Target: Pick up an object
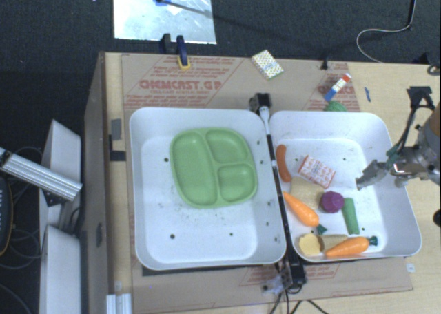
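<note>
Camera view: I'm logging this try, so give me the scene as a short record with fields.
left bin: green tray
right bin: sausage, packet, two carrots, purple ball, green stick
gripper: above the right bin's right side, nothing seen between its fingers
task state: no object picked up yet

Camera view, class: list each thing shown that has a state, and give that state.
Green divided plastic plate: flat in the left white bin, compartments bare.
Two orange toy carrots: lying in the right white bin.
End effector: above the right bin's right side.
</note>
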Controlling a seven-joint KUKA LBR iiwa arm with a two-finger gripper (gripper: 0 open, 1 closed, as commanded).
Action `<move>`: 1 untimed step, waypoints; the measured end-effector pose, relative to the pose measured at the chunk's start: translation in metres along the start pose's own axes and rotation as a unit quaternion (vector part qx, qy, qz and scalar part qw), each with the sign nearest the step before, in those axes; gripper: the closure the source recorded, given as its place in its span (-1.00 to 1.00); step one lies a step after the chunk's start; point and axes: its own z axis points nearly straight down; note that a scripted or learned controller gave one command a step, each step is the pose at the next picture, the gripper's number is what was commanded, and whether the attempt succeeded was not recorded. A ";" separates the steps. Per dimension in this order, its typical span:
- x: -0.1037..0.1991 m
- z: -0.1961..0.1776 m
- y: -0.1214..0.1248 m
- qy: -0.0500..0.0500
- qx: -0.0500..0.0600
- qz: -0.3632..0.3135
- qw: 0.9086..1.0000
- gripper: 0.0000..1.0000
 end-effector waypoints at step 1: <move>-0.015 0.123 -0.003 0.000 0.002 0.001 1.000 -1.00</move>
